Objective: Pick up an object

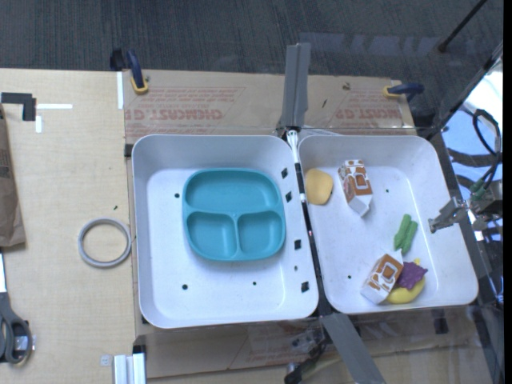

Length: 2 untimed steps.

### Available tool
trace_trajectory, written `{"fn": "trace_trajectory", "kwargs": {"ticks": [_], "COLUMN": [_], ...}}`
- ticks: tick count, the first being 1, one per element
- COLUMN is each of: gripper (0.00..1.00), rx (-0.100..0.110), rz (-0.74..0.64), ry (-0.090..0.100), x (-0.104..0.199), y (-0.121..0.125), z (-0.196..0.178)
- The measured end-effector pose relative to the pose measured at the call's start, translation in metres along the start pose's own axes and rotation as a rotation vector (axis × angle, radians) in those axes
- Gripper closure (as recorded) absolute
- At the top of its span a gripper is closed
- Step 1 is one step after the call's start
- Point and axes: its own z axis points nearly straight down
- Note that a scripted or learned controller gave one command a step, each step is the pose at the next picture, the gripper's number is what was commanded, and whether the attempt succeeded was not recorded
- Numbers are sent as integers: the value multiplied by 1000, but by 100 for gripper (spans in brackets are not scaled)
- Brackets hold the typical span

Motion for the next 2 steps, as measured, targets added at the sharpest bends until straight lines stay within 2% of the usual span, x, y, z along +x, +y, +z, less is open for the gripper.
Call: {"fn": "trace_trajectory", "kwargs": {"ticks": [1, 2], "gripper": [0, 0], "rx": [-2, -1], "rz": [-352, -215], "ry": [-3, -1], "x": [35, 22], "y": [43, 14], "z": [-84, -56]}}
